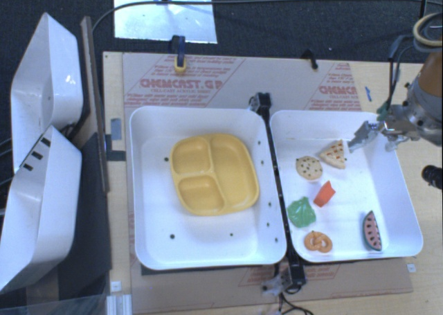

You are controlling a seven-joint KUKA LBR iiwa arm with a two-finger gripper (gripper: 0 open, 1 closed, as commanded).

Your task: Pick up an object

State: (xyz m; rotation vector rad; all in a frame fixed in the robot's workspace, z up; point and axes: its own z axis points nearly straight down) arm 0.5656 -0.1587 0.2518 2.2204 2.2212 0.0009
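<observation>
**Six toy foods in right bin, nothing gripped yet**

Two fingers [365, 133] project leftward from the gripper [374, 130] over the upper right part of the right bin [401, 189]. Whether they are spread or pressed together I cannot tell; they read as one slim grey shape at this angle. Nothing visible between them.

Nearest piece: pizza slice [334, 154], just beside the fingertips, down and to their left. Flat wedge, probably light and stiff plastic. Best taken across its two straight edges, since the flat top offers no purchase.

Next out: cookie [309, 167], round and low, just beside the pizza slice. Orange wedge [324, 194] below it, standing a bit taller, so likely the easiest pinch. Green leafy piece [301, 212] near the bin's left wall, lumpy; wall may crowd one finger. Pretzel [318, 241] at lower left, flat with holes, rim grip only. Watermelon slice [372, 230] at lower right, thin and curved, well apart from the rest. All look smooth and liable to slip on the white floor if nudged.

Left bin [149, 189] holds a yellow divided plate [213, 173], three compartments, nothing in them that I can make out. Both bins sit side by side on the surface [228, 82], touching along the middle.
</observation>
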